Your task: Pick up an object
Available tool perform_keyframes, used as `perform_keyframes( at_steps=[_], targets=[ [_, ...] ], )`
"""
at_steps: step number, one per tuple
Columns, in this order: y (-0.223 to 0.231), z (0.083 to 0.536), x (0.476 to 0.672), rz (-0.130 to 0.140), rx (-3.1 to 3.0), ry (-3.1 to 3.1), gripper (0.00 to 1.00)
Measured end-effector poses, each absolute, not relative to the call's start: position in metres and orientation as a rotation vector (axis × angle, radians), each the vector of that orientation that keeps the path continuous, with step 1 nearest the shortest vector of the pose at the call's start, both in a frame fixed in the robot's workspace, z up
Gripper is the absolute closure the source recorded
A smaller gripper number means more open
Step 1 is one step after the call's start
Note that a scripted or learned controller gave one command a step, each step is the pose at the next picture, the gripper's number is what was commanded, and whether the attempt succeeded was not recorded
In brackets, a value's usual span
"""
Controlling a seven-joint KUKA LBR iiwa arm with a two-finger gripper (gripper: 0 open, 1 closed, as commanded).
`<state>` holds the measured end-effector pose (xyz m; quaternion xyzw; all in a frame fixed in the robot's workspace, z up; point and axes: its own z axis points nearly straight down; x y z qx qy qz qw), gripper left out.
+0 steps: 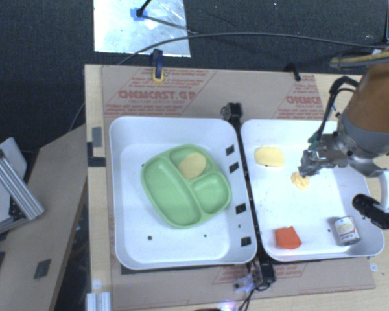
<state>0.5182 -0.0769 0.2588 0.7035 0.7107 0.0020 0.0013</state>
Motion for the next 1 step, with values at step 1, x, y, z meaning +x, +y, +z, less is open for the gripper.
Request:
perform_keyframes(
  at_steps=[1],
  targets=[
    [-0.0209,0.2571,0.5426,0.005,2.208,2.231,1.0]
  ],
)
